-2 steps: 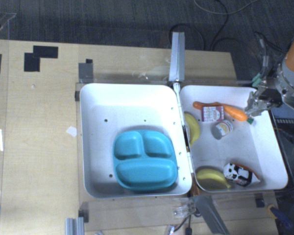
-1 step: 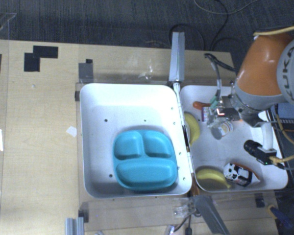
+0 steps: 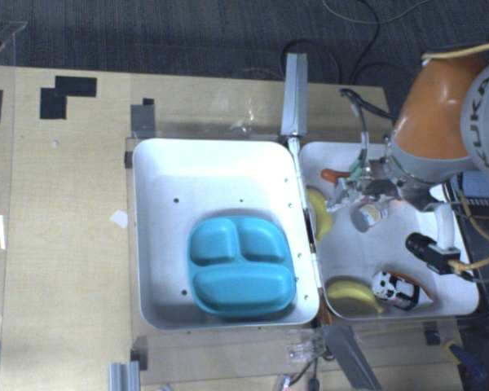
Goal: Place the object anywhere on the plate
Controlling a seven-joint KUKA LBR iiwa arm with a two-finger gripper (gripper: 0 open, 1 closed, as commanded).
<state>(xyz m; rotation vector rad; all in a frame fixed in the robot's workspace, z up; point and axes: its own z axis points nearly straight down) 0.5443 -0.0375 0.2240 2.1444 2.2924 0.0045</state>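
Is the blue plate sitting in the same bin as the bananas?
No, the blue plate lies in the left bin, while the bananas lie in the right bin.

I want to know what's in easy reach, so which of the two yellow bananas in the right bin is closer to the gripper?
The banana lying along the right bin's left wall, just left of the gripper. The other banana lies at the bin's front edge, beside the black-and-white toy.

Pale wood table (image 3: 57,243): two white bins (image 3: 151,243) side by side mid-frame, black patches (image 3: 65,94) upper left, probably tape.
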